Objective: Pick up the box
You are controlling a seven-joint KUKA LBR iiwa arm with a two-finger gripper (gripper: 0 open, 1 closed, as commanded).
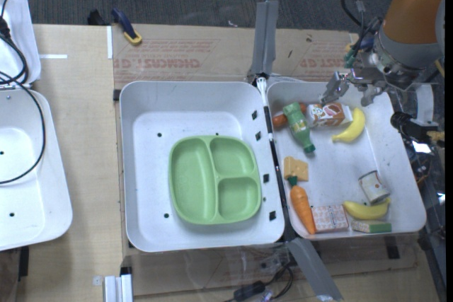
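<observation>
Pick not done; the gripper [338, 88] hangs over the back of the right bin [407, 173], fingers look spread with nothing between them, so no hold on anything

Best candidate for the box [330, 218] is the small pink carton lying flat near the bin's front wall, well apart from the gripper; it touches or nearly touches the carrot [302, 208] on its left and sits just beside the green-edged packet [371, 226] on its right; a banana [367, 208] lies just behind that packet; everything is left to do: travel to the front, descend, close, lift

Directly under the gripper is the orange-labelled juice carton [328, 114], tilted, with the green bottle [298, 126] leaning beside it and a second banana [352, 126] to its right; if that carton is what the program calls the box, the approach is nearly finished, but I judge it ambiguous

Room: middle of the bin floor is open, clear descent there; the front wall is close behind the pink carton, so finger clearance on that side is tight; carrot blocks the left flank; cheese wedge [296, 167] and the small can [373, 187] sit clear of the path; left bin [141, 152] holds the green divided plate [215, 180], not involved
</observation>
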